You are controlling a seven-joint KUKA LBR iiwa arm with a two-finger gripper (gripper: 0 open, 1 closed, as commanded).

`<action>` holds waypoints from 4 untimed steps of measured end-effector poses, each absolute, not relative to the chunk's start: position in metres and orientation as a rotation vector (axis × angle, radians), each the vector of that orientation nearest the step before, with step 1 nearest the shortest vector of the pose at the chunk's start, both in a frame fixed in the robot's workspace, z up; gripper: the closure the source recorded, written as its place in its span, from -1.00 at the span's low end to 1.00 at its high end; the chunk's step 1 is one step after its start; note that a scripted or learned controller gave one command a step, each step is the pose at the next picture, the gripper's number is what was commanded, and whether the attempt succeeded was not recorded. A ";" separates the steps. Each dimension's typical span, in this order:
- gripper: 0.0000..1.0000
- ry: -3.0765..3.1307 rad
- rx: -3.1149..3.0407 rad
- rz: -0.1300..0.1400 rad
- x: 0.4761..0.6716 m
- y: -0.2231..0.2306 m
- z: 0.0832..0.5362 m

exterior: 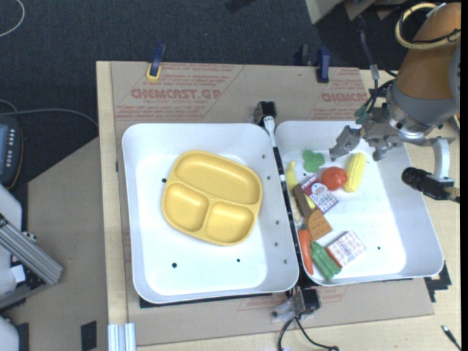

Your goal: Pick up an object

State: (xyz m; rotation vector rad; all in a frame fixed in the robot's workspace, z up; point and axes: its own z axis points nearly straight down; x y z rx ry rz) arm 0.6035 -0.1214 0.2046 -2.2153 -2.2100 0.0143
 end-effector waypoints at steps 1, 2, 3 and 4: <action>-1.00 -2.222 -2.221 0.000 0.607 -0.121 0.213; -1.00 -2.219 -2.218 0.003 0.609 -0.117 0.171; -1.00 -2.218 -2.219 0.004 0.605 -0.114 0.128; -1.00 -2.221 -2.222 -0.007 0.608 -0.113 0.087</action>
